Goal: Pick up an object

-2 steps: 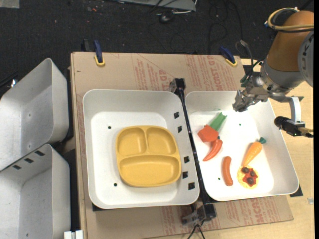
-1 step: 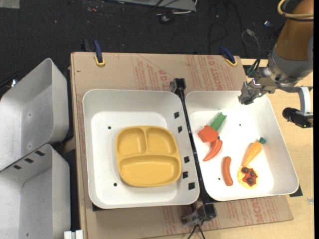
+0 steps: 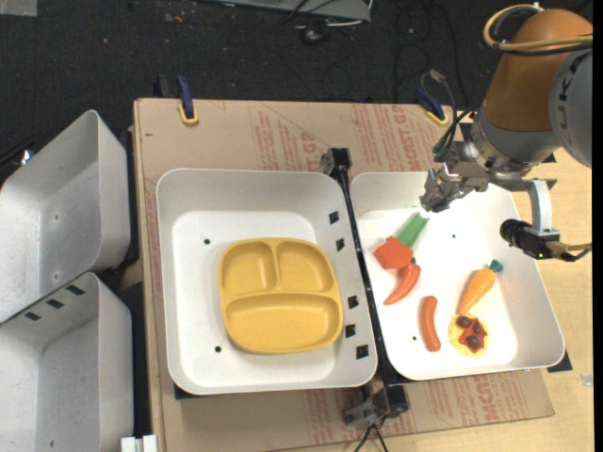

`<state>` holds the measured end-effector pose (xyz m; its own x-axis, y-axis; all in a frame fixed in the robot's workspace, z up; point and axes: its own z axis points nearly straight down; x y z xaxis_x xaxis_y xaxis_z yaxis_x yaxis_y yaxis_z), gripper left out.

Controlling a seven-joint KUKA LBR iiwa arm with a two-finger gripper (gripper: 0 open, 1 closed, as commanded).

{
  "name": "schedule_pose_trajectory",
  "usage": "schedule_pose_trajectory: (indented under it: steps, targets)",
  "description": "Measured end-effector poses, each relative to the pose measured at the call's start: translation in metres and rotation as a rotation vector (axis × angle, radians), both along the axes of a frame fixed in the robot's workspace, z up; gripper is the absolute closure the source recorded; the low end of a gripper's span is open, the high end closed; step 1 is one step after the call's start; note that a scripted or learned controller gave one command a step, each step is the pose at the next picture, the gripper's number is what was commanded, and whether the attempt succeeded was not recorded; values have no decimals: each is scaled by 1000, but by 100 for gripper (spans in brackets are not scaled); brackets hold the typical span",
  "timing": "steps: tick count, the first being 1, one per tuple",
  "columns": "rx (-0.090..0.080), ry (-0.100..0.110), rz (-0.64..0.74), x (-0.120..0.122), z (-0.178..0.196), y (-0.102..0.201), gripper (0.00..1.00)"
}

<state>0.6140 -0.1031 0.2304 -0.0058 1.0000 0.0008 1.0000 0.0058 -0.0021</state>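
Left bin [image 3: 179, 281], centre-left of frame — holds a yellow divided plate [image 3: 281, 295]

Right bin [image 3: 537, 332], centre-right — toy foods in its lower half, upper half bare and open for moving

Arm [image 3: 532, 73], upper right

Gripper [image 3: 439, 194], over the right bin's upper part; whether it is parted or closed cannot be told, nothing seen in it

Nearest item — green-and-orange piece [image 3: 401, 243], just below-left of the gripper, long axis running lower left to upper right

Carrot [image 3: 478, 290], red chili [image 3: 405, 283], sausage [image 3: 430, 323], pizza slice [image 3: 469, 335] — lower in frame, apart from each other
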Motion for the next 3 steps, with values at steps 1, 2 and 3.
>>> schedule_pose_trajectory:
  steps: [1,2,3]
  targets:
    - [1,-1,1,-11,6,44,100]
    - [1,-1,2,-23,15,96,100]
    - [1,1,2,-39,15,142,100]
